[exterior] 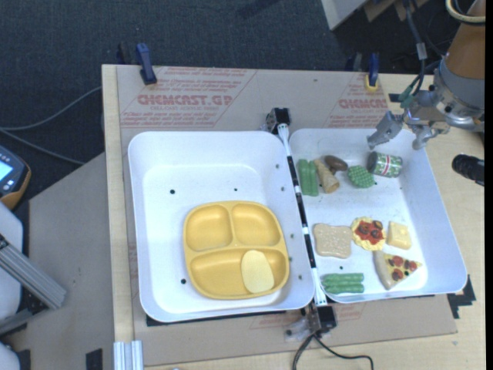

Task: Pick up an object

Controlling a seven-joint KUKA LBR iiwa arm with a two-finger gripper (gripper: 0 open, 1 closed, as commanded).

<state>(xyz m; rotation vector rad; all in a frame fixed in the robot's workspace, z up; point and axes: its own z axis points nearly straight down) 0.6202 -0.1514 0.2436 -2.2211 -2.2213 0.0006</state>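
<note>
The arm enters from the right, with the jaws (403, 132) hanging over the far edge of the right bin (439, 214). The two fingers (383, 133) are spread apart and nothing sits between them: the jaws are released.

Directly below the jaws, just apart from the fingertips, a small green can (384, 164) lies on its side on the bin floor. Beside the can, further from the arm, are a green textured piece (360, 176), a brown mushroom (334, 163), a tan piece (328, 178) and a green pepper (308, 177), in a row running toward the divider between the bins.

Nearer the onlooker, well apart from the jaws, lie a slice of bread (333, 240), a round pizza-like piece (369, 233), a wedge of cheese (399, 235), a pizza slice (396, 269) and a bundle of green beans (342, 284).

The left bin (154, 206), far from the jaws across the divider, holds a yellow divided plate (231, 245) with a pale yellow oval piece (258, 272) in its front compartment.

Both bins rest on a desk (115, 284) covered with a printed board, fixed by blue clamps (144, 62) at the far edge.
</note>
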